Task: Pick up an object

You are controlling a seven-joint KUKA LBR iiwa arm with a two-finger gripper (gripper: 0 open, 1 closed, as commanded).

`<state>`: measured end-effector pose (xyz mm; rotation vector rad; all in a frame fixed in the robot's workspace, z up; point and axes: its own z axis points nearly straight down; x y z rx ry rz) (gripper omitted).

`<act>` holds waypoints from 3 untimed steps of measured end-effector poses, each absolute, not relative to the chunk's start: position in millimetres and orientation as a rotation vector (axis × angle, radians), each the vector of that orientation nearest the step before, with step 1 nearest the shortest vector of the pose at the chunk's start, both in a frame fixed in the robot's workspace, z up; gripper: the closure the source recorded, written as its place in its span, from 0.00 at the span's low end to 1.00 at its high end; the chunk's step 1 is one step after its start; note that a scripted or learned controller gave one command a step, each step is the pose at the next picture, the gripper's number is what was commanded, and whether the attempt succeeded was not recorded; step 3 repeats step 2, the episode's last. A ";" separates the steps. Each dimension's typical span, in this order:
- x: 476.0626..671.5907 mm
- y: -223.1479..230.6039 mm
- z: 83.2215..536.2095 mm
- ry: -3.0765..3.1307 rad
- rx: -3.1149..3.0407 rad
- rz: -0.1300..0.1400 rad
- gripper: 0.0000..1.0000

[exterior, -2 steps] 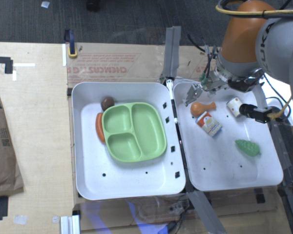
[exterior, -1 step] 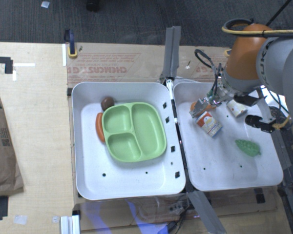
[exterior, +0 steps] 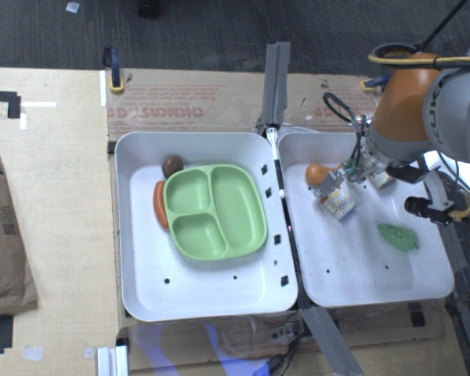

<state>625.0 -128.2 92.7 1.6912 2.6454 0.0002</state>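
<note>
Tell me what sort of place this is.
Most likely a robotics lab test bench, not a kitchen or shop. Two white bins hold odd items: a green divided tray and a green leaf. A grey and orange robot arm reaches in, and cables run below the bench.

We saw two white bins, the left bin [exterior: 141, 288] and the right bin [exterior: 360, 284]. In the left lay a pale green divided tray [exterior: 216, 210], with an orange-red piece [exterior: 159, 204] and a dark brown lump [exterior: 172, 165] at its edge. The right one showed an orange ball [exterior: 316, 174], a green leaf-like piece [exterior: 397, 236] and a small multicoloured packet [exterior: 339, 203]. The arm [exterior: 423, 108] was grey with an orange band. The surface [exterior: 55, 210] was light wood.
</note>
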 end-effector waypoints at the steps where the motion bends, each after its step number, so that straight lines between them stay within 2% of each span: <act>1: 625.3 -129.9 102.4 2.639 1.697 0.002 1.00; 2: 637.4 -71.4 194.3 2.530 1.860 -0.001 1.00; 3: 637.4 -71.4 194.3 2.530 1.860 -0.001 1.00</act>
